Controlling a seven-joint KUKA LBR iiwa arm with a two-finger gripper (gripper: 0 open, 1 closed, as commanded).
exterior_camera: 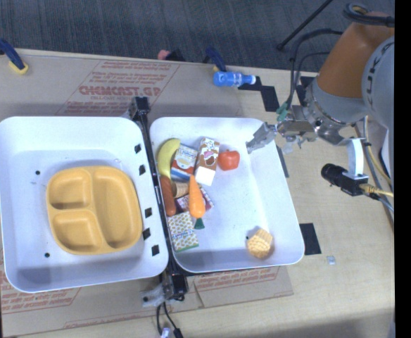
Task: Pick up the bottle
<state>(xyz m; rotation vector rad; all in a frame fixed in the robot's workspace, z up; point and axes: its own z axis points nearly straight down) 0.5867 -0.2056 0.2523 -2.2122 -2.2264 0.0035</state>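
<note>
Bottle lies outside the bins.
Corn (260, 243) sits near in the right bin (279, 196); the pincer (260, 139) hovers over its far right rim (open or closed, I cannot tell); the bottle (232, 79) rests beyond on the desk (346, 259).

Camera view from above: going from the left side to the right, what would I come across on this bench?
Yellow divided plastic tray in the left white bin → yellow toy banana → red toy tomato → yellow toy corn cob → the arm's grey tool.
</note>
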